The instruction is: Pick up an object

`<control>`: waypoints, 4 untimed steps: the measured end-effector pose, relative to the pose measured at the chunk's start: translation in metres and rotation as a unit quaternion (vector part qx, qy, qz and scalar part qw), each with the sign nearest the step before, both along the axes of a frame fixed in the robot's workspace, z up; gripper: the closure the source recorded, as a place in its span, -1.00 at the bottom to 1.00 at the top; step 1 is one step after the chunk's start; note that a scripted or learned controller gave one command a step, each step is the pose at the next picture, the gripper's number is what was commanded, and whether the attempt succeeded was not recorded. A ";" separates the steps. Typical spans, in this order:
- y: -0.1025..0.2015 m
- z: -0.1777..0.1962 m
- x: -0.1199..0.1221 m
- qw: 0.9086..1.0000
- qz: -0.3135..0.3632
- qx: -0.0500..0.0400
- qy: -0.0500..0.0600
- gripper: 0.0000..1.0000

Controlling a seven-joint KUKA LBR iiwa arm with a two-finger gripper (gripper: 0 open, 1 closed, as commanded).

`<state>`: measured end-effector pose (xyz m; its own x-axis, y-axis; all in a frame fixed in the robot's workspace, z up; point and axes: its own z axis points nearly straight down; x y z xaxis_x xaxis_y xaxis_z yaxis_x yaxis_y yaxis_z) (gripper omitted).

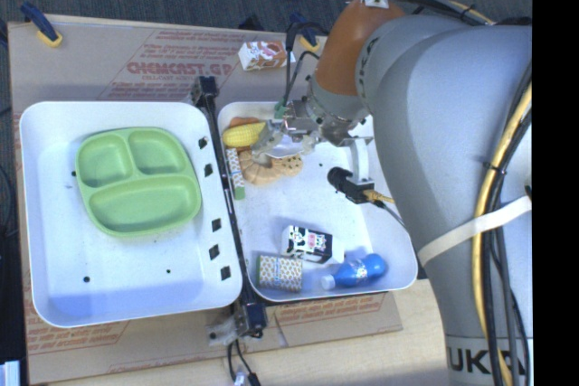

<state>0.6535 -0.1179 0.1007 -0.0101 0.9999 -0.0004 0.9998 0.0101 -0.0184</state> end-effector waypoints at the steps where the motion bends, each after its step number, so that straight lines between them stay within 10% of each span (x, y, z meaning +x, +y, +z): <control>1: 0.023 0.134 0.004 1.000 -0.002 0.000 -0.011 1.00; 2: 0.002 0.067 -0.130 1.000 -0.003 0.000 -0.007 1.00; 3: -0.088 0.138 -0.118 1.000 -0.003 -0.001 -0.010 1.00; 4: -0.030 0.176 -0.177 1.000 -0.002 0.001 -0.009 1.00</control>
